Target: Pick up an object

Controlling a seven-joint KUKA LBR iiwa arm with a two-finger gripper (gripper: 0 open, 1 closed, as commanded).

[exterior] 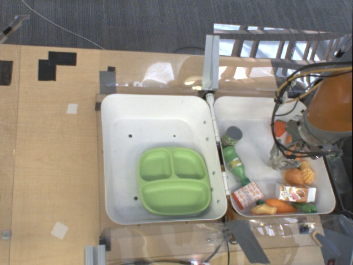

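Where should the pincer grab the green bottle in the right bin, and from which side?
Probably across the middle of the green bottle, coming straight down from above. It lies on its side, cap toward the bin's far end, so its round body offers two opposite flanks. Close across its width; the bin divider sits close on one flank, leaving little room there.

The left bin (149,115) and the right bin (251,117) are sitting edge to edge on the wooden bench (49,164). A green divided plate (174,181) is lying by the left bin's near edge. Black markings (55,64) are showing along the bench's far left edge, with grey carpet (138,10) lying beyond it
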